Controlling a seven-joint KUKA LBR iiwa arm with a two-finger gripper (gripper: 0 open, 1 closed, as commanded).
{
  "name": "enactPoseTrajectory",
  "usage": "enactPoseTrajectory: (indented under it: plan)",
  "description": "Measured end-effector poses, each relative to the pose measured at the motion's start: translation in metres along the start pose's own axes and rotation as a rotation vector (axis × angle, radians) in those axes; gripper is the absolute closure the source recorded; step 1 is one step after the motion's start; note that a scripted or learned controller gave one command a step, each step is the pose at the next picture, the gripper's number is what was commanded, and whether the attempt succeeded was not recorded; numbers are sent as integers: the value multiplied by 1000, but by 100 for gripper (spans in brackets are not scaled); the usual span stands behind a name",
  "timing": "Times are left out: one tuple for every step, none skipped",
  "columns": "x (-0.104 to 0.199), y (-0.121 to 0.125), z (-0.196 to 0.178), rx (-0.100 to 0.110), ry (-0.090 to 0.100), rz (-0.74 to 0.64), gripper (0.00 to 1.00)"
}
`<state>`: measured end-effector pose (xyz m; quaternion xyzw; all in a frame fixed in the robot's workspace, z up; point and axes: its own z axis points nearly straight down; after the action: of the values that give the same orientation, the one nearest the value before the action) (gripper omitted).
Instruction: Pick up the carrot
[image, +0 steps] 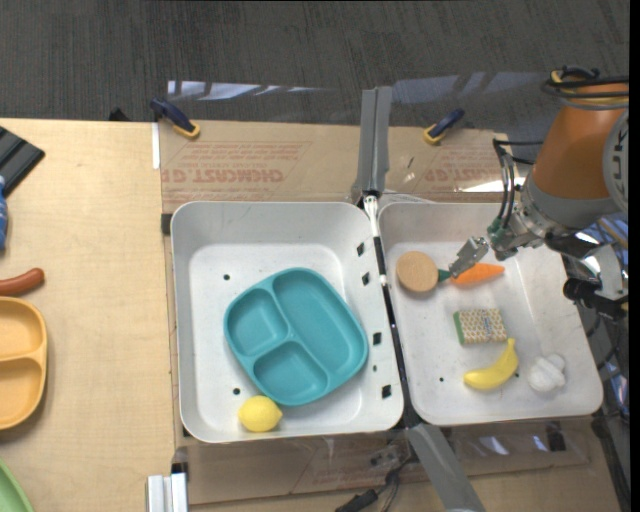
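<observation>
The carrot (480, 273) is small and orange with a green stem end pointing left. It lies in the upper middle of the right bin (440, 395). My gripper (467, 260) reaches down from the right, and its tip sits right at the carrot's left end, touching or just above it. The grey wrist with the orange band (580, 140) hangs over the bin's upper right corner.
A tan round disc (417, 271) lies just left of the carrot. Below it are a green-tan sponge (479, 325), a banana (492, 368) and a white lump (546, 373). The left bin (200, 250) holds a teal divided plate (293, 334) and a lemon (260, 413).
</observation>
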<state>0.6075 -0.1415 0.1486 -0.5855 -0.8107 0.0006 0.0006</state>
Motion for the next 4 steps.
enactPoseTrajectory:
  plan:
    - [-47, 10, 47, -17, -6, 100, 0]
    - [-47, 11, 36, -21, -6, 103, 100]
    - [36, -6, -30, -2, 0, 144, 100]
    - [-15, 7, 57, -1, -1, 297, 100]
